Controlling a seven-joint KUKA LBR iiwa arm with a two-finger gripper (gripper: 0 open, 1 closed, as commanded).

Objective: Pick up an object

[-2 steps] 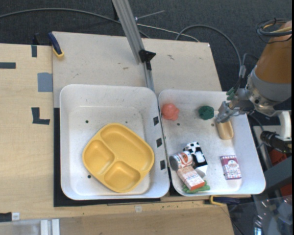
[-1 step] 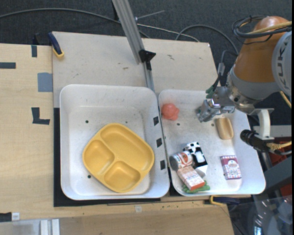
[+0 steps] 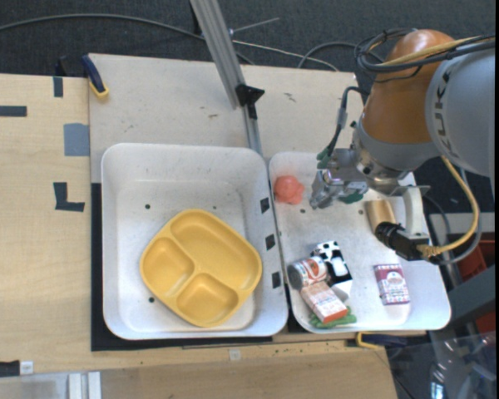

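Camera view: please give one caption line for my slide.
Gripper above right bin near orange ball; yellow divided tray in left bin.

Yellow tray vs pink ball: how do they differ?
The yellow tray is large, flat and has three compartments; the pink ball is small and round. The tray lies in the left bin, the ball in the right bin, close to the gripper. Both rest loose on a bin floor.

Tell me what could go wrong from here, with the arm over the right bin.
1. The gripper hangs beside the pink ball, which could roll away if nudged.
2. That ball sits near the right bin's rim, leaving little room on that side.
3. The can, red packet and black-and-white toy crowd together, inviting a double grab.
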